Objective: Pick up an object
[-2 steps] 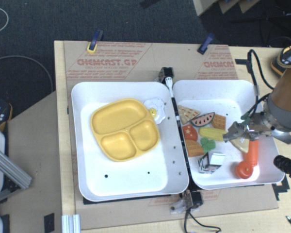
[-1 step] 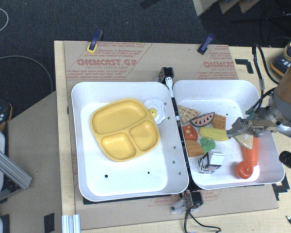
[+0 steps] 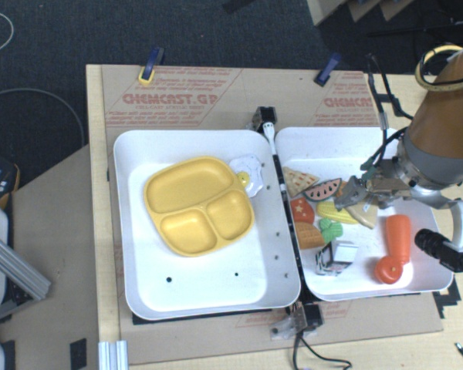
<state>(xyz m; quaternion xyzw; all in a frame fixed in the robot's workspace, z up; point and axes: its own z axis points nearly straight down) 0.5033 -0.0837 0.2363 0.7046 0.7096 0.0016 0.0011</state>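
Two white bins: left bin [image 3: 131, 230] w/ yellow divided plate [image 3: 198, 205] and a white-and-yellow fried egg toy [image 3: 245, 173]; right bin [image 3: 324, 139] w/ orange bottle [image 3: 394, 247], red tomato [image 3: 302, 210], yellow-green corn [image 3: 336, 227], red-green watermelon slice [image 3: 325, 189]. Tabletop [image 3: 100, 206] is tan cardboard w/ red lettering; arm [image 3: 440, 122] orange over grey.
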